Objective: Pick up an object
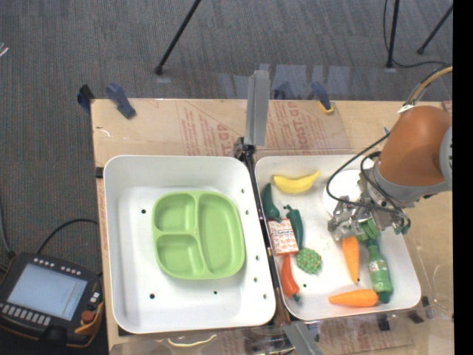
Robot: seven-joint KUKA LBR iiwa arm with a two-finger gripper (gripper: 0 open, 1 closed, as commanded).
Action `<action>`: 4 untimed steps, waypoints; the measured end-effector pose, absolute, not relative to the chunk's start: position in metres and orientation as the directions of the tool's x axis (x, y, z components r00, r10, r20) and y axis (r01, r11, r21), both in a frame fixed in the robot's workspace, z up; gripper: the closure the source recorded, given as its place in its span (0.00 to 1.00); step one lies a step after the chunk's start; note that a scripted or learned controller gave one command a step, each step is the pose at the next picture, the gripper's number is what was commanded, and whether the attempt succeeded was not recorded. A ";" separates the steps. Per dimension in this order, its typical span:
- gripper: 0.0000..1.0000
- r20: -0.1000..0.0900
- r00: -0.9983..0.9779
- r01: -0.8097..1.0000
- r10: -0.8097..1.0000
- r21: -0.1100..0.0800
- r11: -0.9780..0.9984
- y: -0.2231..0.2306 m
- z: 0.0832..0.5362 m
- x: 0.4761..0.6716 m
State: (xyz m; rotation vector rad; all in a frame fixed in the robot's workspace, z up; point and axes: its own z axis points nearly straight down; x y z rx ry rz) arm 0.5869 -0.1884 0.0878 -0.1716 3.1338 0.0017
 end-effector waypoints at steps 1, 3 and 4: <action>1.00 -0.001 -0.911 -0.413 -0.413 0.002 0.911 -0.193 0.087 0.519; 0.00 0.000 -0.982 -0.187 -0.187 0.005 0.982 -0.210 0.097 0.586; 0.00 -0.001 -0.978 -0.210 -0.210 0.004 0.978 -0.202 0.087 0.581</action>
